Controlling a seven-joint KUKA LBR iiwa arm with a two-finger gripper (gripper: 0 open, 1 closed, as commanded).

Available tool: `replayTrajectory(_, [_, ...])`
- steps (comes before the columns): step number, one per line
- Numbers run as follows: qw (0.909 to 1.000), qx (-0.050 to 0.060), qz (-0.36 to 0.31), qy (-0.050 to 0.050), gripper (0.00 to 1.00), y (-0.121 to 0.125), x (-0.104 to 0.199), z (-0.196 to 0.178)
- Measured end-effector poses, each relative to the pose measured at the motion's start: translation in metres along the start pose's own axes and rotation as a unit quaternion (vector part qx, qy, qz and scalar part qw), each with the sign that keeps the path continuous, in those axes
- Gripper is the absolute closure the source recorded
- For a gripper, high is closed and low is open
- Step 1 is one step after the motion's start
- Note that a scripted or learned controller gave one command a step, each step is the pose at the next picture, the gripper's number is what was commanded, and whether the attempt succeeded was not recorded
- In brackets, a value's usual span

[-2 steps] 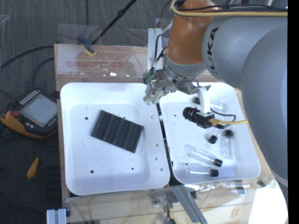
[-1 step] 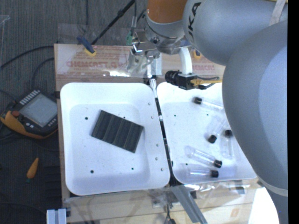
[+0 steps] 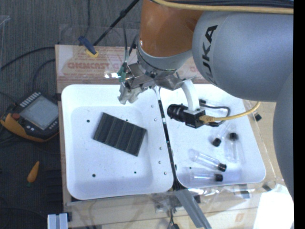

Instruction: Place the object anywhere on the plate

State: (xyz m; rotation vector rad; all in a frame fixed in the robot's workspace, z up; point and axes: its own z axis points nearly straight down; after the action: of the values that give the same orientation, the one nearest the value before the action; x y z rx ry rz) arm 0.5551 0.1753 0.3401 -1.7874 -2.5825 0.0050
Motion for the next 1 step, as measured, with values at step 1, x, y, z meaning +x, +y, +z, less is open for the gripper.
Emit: replayTrajectory(1, [0.9875,-0.001,-0.158,-0.001,1.0,0.0606,-0.0244,-0.0144])
